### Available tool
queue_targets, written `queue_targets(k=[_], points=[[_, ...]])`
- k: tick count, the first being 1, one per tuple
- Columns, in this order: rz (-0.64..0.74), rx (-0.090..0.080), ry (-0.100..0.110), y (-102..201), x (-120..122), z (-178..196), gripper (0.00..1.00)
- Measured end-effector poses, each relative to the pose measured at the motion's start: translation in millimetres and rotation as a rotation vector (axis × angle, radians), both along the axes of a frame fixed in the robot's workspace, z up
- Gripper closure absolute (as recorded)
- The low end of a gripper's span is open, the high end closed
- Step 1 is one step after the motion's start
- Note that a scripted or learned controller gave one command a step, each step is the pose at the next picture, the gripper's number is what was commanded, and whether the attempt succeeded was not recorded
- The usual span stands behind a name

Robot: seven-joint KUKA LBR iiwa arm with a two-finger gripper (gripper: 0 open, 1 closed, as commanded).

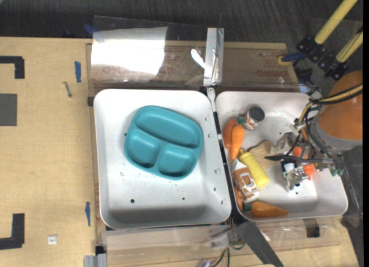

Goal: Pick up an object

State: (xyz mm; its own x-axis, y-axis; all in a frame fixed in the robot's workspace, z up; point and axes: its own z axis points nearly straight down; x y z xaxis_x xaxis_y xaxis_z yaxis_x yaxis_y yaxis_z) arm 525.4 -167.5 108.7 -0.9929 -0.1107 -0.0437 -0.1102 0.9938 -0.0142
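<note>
White plastic forms both bins on the bench. In the camera view the left bin holds 1 teal divided plate. The right bin holds the clutter: 2 carrots, one by the dividing wall and one at the near edge, a yellow bottle, a small metal can and a brown packet. The gripper hangs low over the bin's right half, just beside the bottle, amid wires; whether it is spread or closed I cannot tell. Nothing appears lifted, so I judge the pick is not yet done: grasp and raise remain
</note>
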Motion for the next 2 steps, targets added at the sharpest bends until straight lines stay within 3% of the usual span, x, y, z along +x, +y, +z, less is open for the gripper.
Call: queue_targets(k=[1,2], points=[[-0.124,0.012,0.019,-6,-1,-15,0.0],[-0.174,0.011,0.024,-5,20,-15,0.0]])
